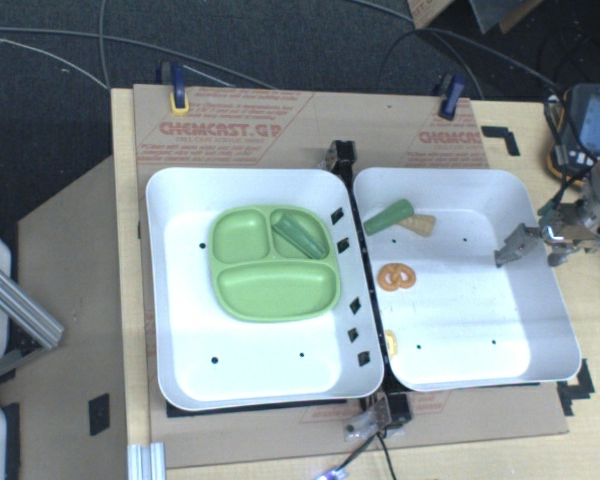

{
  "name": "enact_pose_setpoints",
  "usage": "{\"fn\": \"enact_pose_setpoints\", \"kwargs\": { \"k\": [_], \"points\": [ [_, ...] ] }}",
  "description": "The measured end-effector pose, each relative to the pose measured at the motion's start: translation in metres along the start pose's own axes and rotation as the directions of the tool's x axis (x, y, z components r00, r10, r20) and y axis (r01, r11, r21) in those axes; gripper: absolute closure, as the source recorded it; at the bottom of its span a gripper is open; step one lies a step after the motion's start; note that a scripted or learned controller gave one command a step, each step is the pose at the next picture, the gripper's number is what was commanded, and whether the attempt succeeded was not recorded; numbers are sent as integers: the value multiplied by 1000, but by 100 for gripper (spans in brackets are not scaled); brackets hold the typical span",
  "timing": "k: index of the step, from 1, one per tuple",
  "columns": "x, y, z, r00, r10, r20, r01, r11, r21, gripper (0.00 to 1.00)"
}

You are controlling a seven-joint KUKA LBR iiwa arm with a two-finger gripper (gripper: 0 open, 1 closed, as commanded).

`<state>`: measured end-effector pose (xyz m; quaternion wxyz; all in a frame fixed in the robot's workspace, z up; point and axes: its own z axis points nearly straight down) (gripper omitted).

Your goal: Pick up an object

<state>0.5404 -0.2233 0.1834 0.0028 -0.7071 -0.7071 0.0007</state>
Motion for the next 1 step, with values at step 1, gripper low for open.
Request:
{"fn": "enact_pose_setpoints", "kwargs": {
  "k": [1],
  "points": [
    [2, 2, 63, 1000, 0, -1, 0, 1000, 1, 0]
  ]
}}
